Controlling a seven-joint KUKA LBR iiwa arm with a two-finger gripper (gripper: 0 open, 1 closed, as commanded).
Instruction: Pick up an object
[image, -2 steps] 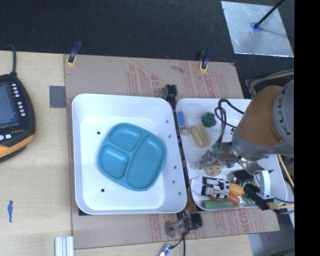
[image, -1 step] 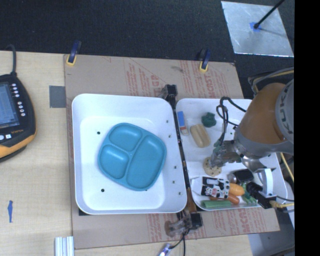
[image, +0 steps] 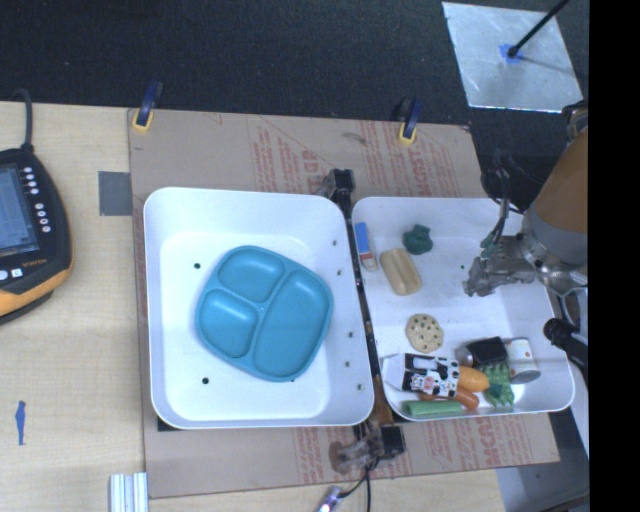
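Two bins: gripper (image: 487, 280) over right bin (image: 450, 212).
Fingers: cannot tell whether spread or pressed.
Cookie (image: 424, 331): left, below fingers.
Green toy (image: 417, 239): left, above.

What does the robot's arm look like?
The arm comes in from the right. It is fat and round, with an orange band above a grey wrist. At its end sits a small gripper of dull grey metal, with dark cables looping beside it.
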